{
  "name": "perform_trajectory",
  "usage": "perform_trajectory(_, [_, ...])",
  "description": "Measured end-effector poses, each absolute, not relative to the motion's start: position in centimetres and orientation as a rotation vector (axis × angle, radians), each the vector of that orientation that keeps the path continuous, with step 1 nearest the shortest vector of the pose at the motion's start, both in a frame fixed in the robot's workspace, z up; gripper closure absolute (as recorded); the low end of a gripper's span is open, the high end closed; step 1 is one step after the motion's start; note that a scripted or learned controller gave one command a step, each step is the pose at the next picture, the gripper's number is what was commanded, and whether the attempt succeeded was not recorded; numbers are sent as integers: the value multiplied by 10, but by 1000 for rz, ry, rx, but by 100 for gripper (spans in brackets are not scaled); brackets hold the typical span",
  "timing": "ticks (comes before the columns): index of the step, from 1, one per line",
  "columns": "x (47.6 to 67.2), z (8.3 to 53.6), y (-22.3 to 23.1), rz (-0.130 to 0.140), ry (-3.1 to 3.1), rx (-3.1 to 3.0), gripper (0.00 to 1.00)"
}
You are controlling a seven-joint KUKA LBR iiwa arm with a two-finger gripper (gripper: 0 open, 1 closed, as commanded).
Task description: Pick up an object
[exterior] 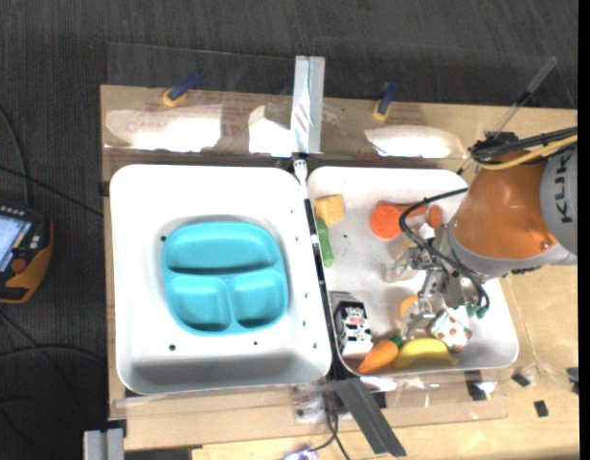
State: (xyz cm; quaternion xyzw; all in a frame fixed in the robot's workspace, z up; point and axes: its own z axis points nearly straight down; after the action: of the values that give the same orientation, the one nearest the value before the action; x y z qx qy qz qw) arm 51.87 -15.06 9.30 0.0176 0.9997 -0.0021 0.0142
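The fingers [427,300] hang low inside the right bin [496,348]; clutter around them hides the tips, so whether they are spread or closed, or hold anything, cannot be told. A small orange piece [408,306] lies just left of the fingers. A white spotted block [450,329] sits just below and right of them. A yellow banana [424,350] and an orange carrot [378,356] lie below. An orange ball [386,219] rests above and left. The left bin [132,257] holds a turquoise divided tray [223,274], well left of the fingers.
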Motion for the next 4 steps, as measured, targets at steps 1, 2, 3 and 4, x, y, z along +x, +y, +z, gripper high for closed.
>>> perform_trajectory(1, [491,92,-125,-8,3120,1,0])
perform_trajectory(2, [492,101,-125,-11,3122,0,100])
perform_trajectory(3, [491,101,-125,-11,3122,0,0])
perform_trajectory(4, [521,90,-125,-2,3138,44,0])
